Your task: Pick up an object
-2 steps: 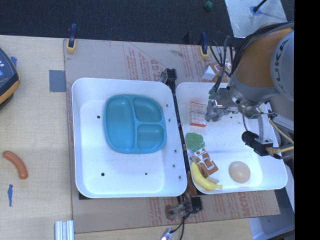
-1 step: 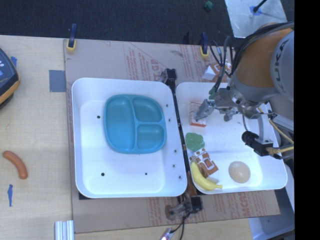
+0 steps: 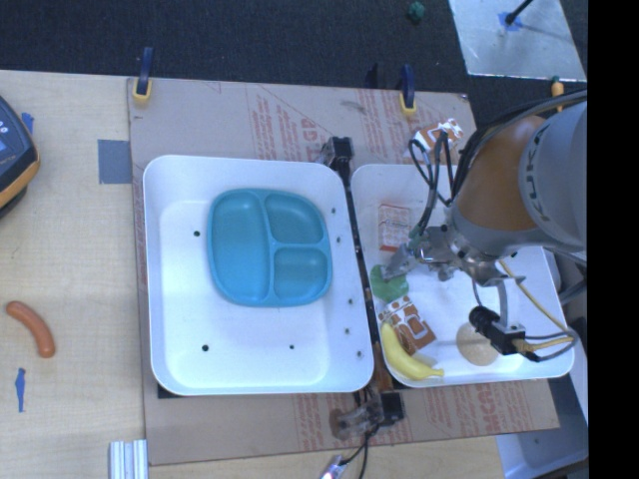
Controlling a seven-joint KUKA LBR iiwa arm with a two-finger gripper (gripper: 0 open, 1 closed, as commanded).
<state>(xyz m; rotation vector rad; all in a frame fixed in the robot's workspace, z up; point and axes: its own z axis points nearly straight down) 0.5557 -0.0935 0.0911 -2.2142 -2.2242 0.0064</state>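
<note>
My gripper [image 3: 401,262] hangs low over the left part of the right bin [image 3: 544,267], on the grey arm with the orange band. Just below it lies a small green object [image 3: 387,287]; I cannot tell whether they touch. A yellow banana [image 3: 404,359] lies at the bin's front left corner, with a brown and white patterned piece [image 3: 407,320] beside it. A red and white packet [image 3: 392,223] lies farther back. A tan round item [image 3: 477,345] sits at the front right, partly behind a black cable fitting.
The left bin [image 3: 175,297] holds a blue divided plate [image 3: 270,245]. A sausage [image 3: 32,327] lies on the bench at far left, and a dark device [image 3: 12,158] sits at the left edge. Cables loop around the arm's wrist.
</note>
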